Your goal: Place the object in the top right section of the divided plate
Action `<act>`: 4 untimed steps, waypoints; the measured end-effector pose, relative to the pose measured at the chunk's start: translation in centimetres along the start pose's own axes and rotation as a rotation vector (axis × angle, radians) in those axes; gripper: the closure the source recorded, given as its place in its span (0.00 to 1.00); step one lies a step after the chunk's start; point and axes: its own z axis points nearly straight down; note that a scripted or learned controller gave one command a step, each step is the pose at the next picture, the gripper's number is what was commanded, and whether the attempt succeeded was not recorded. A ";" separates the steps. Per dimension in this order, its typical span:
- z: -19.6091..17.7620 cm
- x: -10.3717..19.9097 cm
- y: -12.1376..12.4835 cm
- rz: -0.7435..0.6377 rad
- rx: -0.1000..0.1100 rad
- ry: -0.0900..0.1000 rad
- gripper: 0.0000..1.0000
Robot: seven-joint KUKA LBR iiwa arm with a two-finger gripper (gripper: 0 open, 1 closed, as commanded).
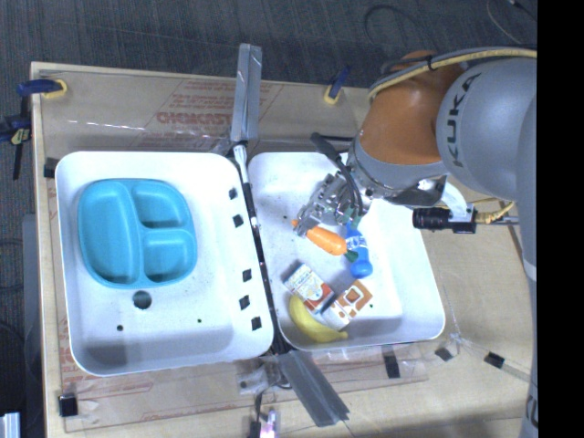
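The blue divided plate (137, 231) lies in the left bin (155, 336), toward its far left. It has one long section on the left and two smaller ones on the right. My gripper (321, 215) hangs over the far middle of the right bin (415, 281). Just below its tip lies an orange carrot-shaped piece (326, 239), touching or nearly touching it. A blue bottle-shaped piece (358, 255) lies next to the carrot on the right. Whether anything is held cannot be made out.
Near the right bin's front lie a yellow banana (315, 325), a white carton (308, 284) and a brown-and-white box (351, 301). A small dark round thing (141, 300) sits in the left bin below the plate. A ridge with black clips (246, 245) divides the bins.
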 end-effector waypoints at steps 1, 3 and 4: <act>-1.3 2.1 7.0 -0.302 -0.001 0.000 1.00; 0.6 10.7 18.3 -0.349 0.001 0.003 1.00; -1.2 9.2 20.2 -0.187 -0.001 -0.001 1.00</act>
